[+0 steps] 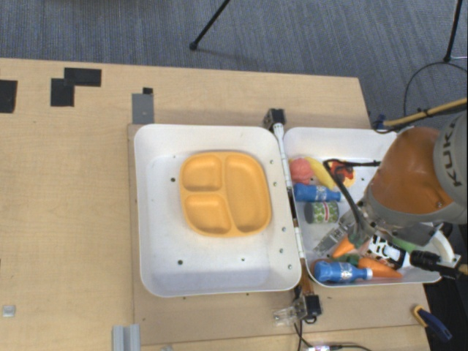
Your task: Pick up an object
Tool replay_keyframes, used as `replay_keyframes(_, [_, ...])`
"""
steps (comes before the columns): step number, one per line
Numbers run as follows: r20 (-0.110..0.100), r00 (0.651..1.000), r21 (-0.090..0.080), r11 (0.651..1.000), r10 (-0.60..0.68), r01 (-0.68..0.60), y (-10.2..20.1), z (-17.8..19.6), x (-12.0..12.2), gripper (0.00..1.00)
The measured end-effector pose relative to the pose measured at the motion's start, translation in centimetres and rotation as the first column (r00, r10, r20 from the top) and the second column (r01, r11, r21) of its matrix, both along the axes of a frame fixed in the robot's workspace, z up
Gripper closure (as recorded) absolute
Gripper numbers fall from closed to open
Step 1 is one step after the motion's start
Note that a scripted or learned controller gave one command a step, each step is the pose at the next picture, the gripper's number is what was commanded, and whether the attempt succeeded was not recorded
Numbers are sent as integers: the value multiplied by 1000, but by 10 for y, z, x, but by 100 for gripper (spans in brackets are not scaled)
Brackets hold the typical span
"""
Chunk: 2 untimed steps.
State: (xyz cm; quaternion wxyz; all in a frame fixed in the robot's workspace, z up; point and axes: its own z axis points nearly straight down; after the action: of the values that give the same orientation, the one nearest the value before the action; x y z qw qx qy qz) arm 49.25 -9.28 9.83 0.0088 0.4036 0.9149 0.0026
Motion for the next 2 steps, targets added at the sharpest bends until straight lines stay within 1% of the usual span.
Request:
replay_keyframes(1, [5, 1000, 0, 1000, -1, 1, 1, 11, 2, 100])
replay_keyframes(2, [4, 1000, 0, 1000, -1, 1, 1, 10, 2, 0])
